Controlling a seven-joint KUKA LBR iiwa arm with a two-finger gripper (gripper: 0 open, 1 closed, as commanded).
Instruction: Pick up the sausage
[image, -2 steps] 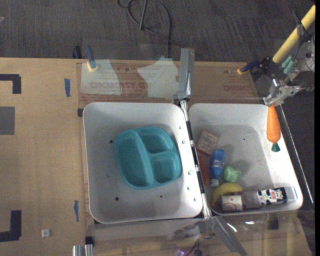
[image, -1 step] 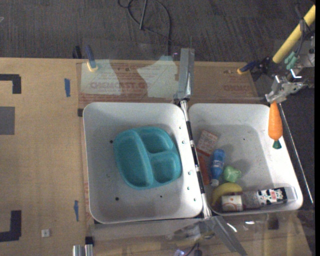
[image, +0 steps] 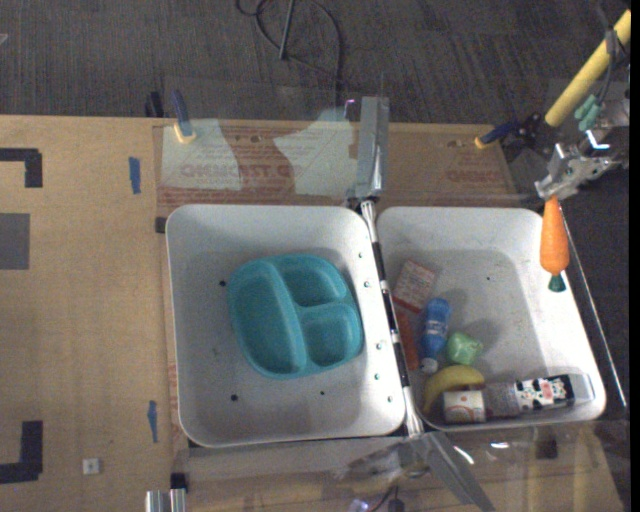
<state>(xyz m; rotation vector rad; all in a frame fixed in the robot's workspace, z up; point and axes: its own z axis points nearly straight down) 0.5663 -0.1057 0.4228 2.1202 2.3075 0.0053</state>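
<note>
Sausage (image: 402, 340), probably the red strip along the right bin's (image: 500, 228) left wall, not yet approached; hand (image: 562, 184) sits upper right above a carrot (image: 554, 240), grip state unreadable, and must cross left and descend.

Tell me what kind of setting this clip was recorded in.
Likely a robotics lab bench set up for pick-and-place trials. Two shallow white bins sit side by side on a wooden bench marked with tape; toy food such as a carrot and a teal divided tray serve as props.

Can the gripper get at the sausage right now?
Probably not cleanly: the sausage lies tight along the right bin's left wall, blue bottle close beside it, and the gripper is at the far rim above a carrot.
</note>
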